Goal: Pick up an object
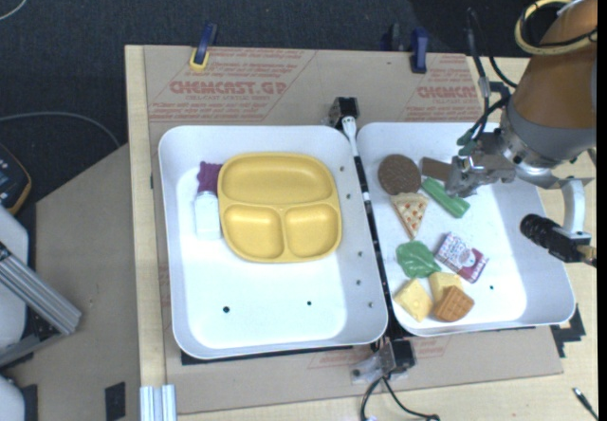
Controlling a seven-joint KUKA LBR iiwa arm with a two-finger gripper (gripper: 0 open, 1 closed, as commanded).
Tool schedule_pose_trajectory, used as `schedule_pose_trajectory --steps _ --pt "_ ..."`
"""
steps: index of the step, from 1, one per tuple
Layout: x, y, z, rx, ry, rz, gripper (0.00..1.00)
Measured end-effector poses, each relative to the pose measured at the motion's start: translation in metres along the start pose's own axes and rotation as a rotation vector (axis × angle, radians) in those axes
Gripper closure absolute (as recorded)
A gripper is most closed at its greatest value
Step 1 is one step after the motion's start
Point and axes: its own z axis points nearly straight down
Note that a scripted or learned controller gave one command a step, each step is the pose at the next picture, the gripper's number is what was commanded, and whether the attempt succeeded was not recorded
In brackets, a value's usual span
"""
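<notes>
I was reaching, my gripper (462, 174) low over the green stick (444, 198) near the right bin's (541, 305) far edge, grip state indiscernible, needing a close

**A:** anyone make out the gripper (459, 174)? The fingertips just blur into the green stick (445, 197).

**B:** nope. The arm (560, 78) is cut off at the right edge too, and the yellow tray (280, 204) half-hides that purple thing (208, 176).
</notes>
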Motion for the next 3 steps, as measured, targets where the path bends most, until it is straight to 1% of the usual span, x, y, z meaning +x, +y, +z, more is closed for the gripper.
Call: schedule_pose_trajectory --steps 1,2,3 --pt "0.0 0.001 -0.007 0.005 0.001 0.0 1.0" --pt "0.051 0.003 -0.018 0.005 0.003 -0.005 1.0" --pt "0.102 0.006 -0.002 0.013 0.005 -0.004 1.0"
